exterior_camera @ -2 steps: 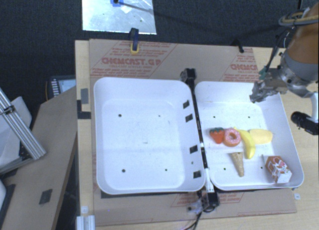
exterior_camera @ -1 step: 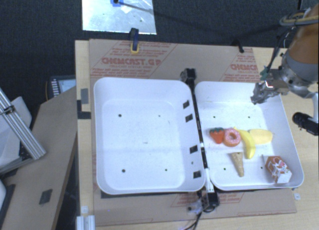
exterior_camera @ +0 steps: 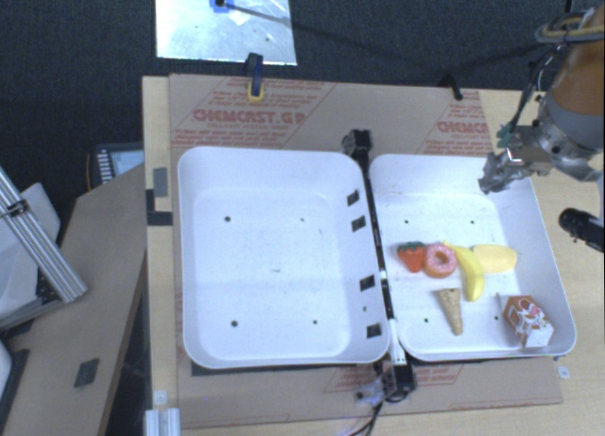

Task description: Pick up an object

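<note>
The hand [exterior_camera: 495,179] hung over the right bin's [exterior_camera: 416,344] far right corner; its grip state could not be determined. The objects lay below and left of it: a doughnut [exterior_camera: 440,260], banana [exterior_camera: 470,271], lemon [exterior_camera: 495,257], cone [exterior_camera: 452,310] and small carton [exterior_camera: 527,320].

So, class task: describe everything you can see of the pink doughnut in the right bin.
The doughnut is a small ring, pink on top with a paler tan edge and a dark hole in the middle. It looks like a plastic toy. It lies flat on the floor of the right bin, near its middle, touching the orange-red toy on its left and the banana on its right.
</note>
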Robot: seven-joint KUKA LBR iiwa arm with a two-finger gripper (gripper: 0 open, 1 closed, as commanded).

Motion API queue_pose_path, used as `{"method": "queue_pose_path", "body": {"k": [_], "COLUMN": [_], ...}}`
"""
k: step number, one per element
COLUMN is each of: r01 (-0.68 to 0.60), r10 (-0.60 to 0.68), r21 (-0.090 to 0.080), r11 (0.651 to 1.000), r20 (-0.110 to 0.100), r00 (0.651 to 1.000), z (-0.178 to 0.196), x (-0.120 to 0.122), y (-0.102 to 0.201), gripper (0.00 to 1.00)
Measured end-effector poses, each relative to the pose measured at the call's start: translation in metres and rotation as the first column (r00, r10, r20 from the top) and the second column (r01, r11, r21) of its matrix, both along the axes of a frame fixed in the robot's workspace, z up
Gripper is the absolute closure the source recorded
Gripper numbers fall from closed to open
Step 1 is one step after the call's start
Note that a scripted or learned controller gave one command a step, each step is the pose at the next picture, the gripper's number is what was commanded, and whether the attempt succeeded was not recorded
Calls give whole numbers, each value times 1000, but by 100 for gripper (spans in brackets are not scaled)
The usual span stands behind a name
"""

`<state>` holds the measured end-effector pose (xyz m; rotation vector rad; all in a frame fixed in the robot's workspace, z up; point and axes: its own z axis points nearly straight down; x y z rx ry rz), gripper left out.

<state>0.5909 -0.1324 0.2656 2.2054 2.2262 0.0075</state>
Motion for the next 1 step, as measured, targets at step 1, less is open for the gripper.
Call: {"method": "queue_pose_path", "body": {"k": [1], "r01": [-4], "r10": [4], "r21": [-1], "r11": [1000], "r20": [3], "r00": [1000], "z": [11], "x": [1], "y": [0], "gripper": [100]}}
